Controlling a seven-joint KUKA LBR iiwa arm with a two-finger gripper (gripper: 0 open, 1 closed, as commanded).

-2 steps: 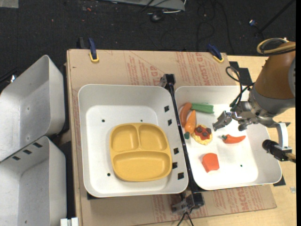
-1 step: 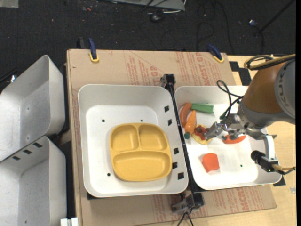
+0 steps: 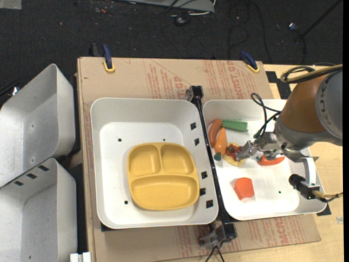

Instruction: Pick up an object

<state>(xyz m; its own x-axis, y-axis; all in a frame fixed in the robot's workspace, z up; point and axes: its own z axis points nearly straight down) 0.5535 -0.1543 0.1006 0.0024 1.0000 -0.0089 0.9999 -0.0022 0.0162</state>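
two fingers of the gripper (image 3: 246, 150) sit low in the right bin (image 3: 272, 206), centre right of the frame, tips pointing left; they're a dark metal blur and i cannot tell whether they are spread or closed, or whether anything sits between them. just at the tips is a small red and yellow cluster (image 3: 233, 153), too jumbled to name, partly covered by the gripper body. a red-orange piece (image 3: 271, 160) pokes out from under the wrist, mostly hidden. the arm (image 3: 311, 113) comes in from the right edge, orange band then grey, cut off by the frame, and it covers the right bin's upper right corner. a black cable loops over the wrist.

left of the tips, an orange carrot-like piece (image 3: 220, 140) lies tilted next to a second orange one (image 3: 215, 128), both near the bin's left wall. a green oblong piece (image 3: 234, 125) lies above them, near the top of the bin. an orange-red block (image 3: 244, 188), chunky with a rounded top, sits alone on bare white floor below the gripper, apart from everything else. a small dark green bit sits by the carrot's lower end, hard to make out.

left bin (image 3: 109, 119) holds a yellow divided tray (image 3: 162, 174), three compartments. both bins rest on a cardboard sheet (image 3: 163, 75).
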